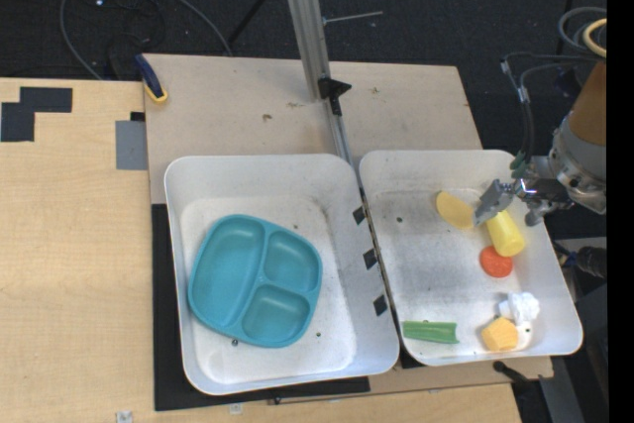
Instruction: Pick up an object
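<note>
Jaws: can't tell how they stand, gripper [513,201] blurry at right bin's [421,258] far edge, w/ yellow cylinder [505,233] just below it. Best approach imo: centre over cylinder, drop straight, avoid the orange ball [496,262] beside it.

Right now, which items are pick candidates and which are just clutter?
Pick candidates, all in the right bin:
yellow cylinder
pale yellow piece
orange ball
green block
orange-yellow piece
white crumpled item

Just lying about:
teal divided plate in the left bin
metal post
</note>
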